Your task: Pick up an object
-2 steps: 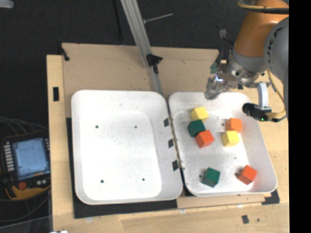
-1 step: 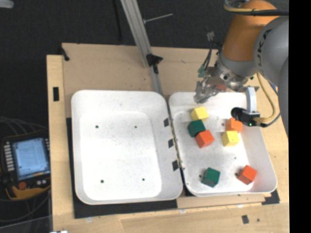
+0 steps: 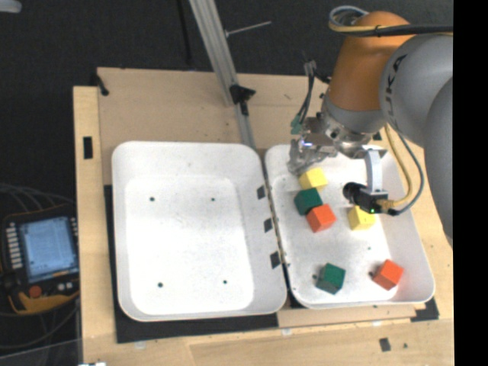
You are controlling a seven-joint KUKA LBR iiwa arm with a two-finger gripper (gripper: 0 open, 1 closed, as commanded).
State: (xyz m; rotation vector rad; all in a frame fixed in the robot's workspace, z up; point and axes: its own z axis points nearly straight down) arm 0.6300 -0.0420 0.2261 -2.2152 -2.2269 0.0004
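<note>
The gripper (image 3: pixel 305 157) is seen low at the back of the right bin (image 3: pixel 404 235), hanging from the orange and grey arm (image 3: pixel 374 67). Whether it is open or shut cannot be told, because it looks small and blurry from above.

Just in front of the gripper, nearly under it, a yellow block (image 3: pixel 313 178) is found. This block is guessed to be the one to pick up, since it is closest. A little further out lies a dark green block (image 3: pixel 308 200), and touching that one is an orange block (image 3: pixel 321 217). These three sit in a tight row, so little room is left between them.

The blocks are judged to be small, light and hard. They will probably not squash or break. Their flat sides should be squeezed, with one finger on each side. The free sides of the yellow block are best used, away from the green one, or the neighbours may be bumped.

Off to the side, a second yellow block (image 3: pixel 361 218) is seen beside a black part of the arm. Far away, at the near end of the bin, another green block (image 3: pixel 330 277) and another orange block (image 3: pixel 387 274) are set well apart. The left bin (image 3: pixel 191 231) lies further off.
</note>
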